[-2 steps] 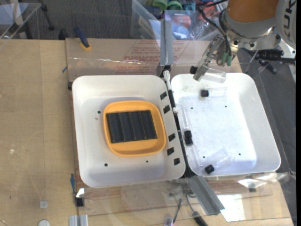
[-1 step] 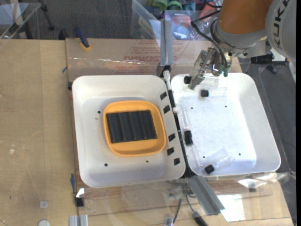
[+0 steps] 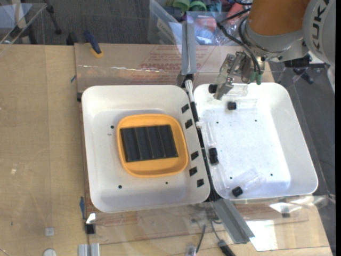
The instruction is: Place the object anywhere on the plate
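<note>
Orange-yellow rounded-square plate [image 3: 125, 167] with a dark ribbed insert [image 3: 148, 143] sits mid left bin, nothing on it yet.

Biggest first:
- Tan wooden bench [image 3: 37, 143]: wide free surface at 9 o'clock, not needed for the move.
- Shallow white left bin [image 3: 98, 191]: bare floor all round the plate, so a drop that misses lands in the bin, not on the plate.
- Shallow white right bin [image 3: 287, 143]: mostly bare floor with lots of room. Its raised rims are the catch hazard.
- Grey arm with orange band [image 3: 277, 9] comes in from 1 o'clock.
- Metal rail with black clips [image 3: 193, 137] runs between the bins. Any carry toward the plate at 8 o'clock must clear it, and a low pass would likely knock the load off.
- Pincer [image 3: 219, 91] hangs over the right bin's 11 o'clock corner, close to rim and rail. Cannot tell how wide it stands, and nothing is clearly held in it.
- Clear plastic piece [image 3: 248, 178] at the right bin's 6 o'clock. It is see-through and easy to mis-grasp.
- Small black block [image 3: 231, 105] lies just beside the pincer, at its 4 o'clock. It is probably the object, but I am not certain. Tiny and near the corner wall, it could slip or get pushed away on closing.
</note>
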Available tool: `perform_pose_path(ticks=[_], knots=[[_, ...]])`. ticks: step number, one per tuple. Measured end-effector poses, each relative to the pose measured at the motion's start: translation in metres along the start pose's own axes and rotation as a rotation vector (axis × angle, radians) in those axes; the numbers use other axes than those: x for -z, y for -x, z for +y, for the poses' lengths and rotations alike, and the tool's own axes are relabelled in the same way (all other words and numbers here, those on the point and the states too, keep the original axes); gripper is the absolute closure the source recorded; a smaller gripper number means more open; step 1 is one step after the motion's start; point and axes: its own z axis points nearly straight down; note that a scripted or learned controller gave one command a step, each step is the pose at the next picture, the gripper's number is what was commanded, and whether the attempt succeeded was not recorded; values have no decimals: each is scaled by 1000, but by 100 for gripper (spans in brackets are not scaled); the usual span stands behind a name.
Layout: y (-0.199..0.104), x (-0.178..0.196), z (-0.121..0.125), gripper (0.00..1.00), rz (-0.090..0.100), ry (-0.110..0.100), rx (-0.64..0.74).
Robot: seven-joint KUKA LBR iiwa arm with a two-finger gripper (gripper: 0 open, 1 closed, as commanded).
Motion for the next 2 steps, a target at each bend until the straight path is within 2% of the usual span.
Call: perform_pose_path(ticks=[1, 2], knots=[[6, 29, -21, 100, -1, 1, 133], [9, -97, -39, 100, 6, -1, 189]])
